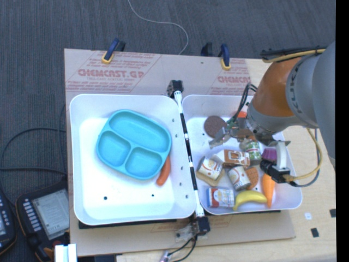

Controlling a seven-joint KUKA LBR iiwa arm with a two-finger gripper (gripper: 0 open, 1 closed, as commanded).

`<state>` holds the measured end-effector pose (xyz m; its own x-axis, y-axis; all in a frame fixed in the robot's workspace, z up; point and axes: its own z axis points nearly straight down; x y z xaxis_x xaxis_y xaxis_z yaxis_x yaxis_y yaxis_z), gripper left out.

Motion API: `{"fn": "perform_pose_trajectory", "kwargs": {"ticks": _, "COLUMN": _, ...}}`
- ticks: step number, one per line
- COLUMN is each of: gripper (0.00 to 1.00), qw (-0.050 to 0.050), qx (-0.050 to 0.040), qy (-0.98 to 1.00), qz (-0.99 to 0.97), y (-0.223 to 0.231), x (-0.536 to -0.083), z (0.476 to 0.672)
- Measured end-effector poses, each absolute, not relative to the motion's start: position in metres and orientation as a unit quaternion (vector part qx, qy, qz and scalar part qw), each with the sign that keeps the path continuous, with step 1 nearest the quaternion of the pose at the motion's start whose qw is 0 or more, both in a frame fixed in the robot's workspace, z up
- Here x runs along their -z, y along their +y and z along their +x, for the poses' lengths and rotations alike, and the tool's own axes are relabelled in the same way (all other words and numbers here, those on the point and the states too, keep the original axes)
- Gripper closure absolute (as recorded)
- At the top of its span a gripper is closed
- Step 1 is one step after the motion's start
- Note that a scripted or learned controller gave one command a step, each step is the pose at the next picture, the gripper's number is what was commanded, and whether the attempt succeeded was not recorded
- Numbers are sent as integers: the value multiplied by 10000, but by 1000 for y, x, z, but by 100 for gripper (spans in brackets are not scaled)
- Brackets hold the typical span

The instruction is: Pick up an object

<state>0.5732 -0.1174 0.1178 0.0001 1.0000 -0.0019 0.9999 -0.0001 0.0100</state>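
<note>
Objects crowd the right bin (294, 201): brown disc (214, 125) far-left, banana (251, 198) near edge; gripper (235, 130) sits just right of the disc, jaw state we cannot tell; we'd target the disc, since it lies apart from the clutter.

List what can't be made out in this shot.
- Pincer finger state: too small, merged with clutter in the right bin.
- Labels on the small packages: too small to read.
- Items under the arm: hidden by the wrist.
- Orange carrot: one end tucked under the blue plate.
</note>
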Motion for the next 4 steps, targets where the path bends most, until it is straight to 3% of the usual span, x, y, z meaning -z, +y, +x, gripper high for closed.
{"fn": "perform_pose_trajectory", "kwargs": {"ticks": 1, "gripper": 100, "qw": 44, "qx": -30, "qy": 7071, "qz": 7071, "y": -117, "x": -127, "z": 573}}
{"fn": "perform_pose_trajectory", "kwargs": {"ticks": 2, "gripper": 0, "qw": 42, "qx": -29, "qy": 7073, "qz": 7069, "y": -117, "x": -127, "z": 573}}
{"fn": "perform_pose_trajectory", "kwargs": {"ticks": 3, "gripper": 0, "qw": 124, "qx": -76, "qy": 7075, "qz": 7066, "y": -125, "x": -93, "z": 513}}
{"fn": "perform_pose_trajectory", "kwargs": {"ticks": 4, "gripper": 100, "qw": 88, "qx": -56, "qy": 7069, "qz": 7072, "y": -125, "x": -100, "z": 511}}
